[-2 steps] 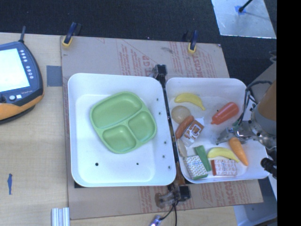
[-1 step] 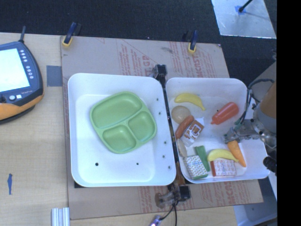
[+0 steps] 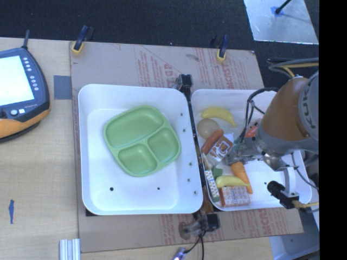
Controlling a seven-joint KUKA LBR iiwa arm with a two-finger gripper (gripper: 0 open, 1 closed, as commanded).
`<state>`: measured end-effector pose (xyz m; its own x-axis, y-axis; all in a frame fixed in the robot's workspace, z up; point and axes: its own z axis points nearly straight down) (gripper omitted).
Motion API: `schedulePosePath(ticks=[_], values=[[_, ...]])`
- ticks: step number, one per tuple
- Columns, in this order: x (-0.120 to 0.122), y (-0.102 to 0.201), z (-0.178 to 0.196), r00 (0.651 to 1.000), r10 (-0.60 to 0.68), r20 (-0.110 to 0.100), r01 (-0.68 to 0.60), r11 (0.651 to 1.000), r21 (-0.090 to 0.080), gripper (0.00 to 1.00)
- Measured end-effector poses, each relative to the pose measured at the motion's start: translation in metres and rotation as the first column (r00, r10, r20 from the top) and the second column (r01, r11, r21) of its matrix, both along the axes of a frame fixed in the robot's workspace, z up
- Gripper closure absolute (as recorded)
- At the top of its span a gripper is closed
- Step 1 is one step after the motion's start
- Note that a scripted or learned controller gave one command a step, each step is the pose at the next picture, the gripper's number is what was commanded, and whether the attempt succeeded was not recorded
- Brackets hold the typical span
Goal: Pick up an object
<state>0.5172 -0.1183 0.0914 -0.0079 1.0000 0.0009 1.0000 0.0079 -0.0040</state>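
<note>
Gripper: we see the gripper (image 3: 236,157) low over the right bin (image 3: 282,196), down among the food items; we cannot tell from this angle whether it has hold of anything.

Arm: the grey arm with its orange band (image 3: 284,115) comes in from the right and covers much of that bin's far right side.

Just beside the tool: a carrot (image 3: 240,173) lies right below the gripper, tip pointing toward the bin's near edge; we cannot tell whether they touch. A red sausage-like piece (image 3: 212,141) and a brown-and-white packet (image 3: 221,150) sit just to its left.

Further out: a pale round item (image 3: 207,127) and a yellow banana (image 3: 218,114) lie toward the far end; a second yellow piece (image 3: 232,181) and a reddish box (image 3: 235,196) sit at the near end.

Left bin: the left bin (image 3: 97,194) carries a green divided plate (image 3: 142,140), well apart from the tool.

Bench: a handheld control pad (image 3: 19,93) rests at the far left.

Step in hand: we judge this as the descent or grasp attempt onto the cluster, the carrot being the likeliest target.

Next move: it calls for a firm close on one item, then a straight lift clear of its crowded neighbours.
</note>
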Motion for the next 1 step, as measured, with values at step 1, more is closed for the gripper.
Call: schedulePosePath(ticks=[1], values=[[0.0997, 0.0464, 0.1012, 1.0, -0.003, 0.003, 0.003, 1.0, 0.0, 1.0]])
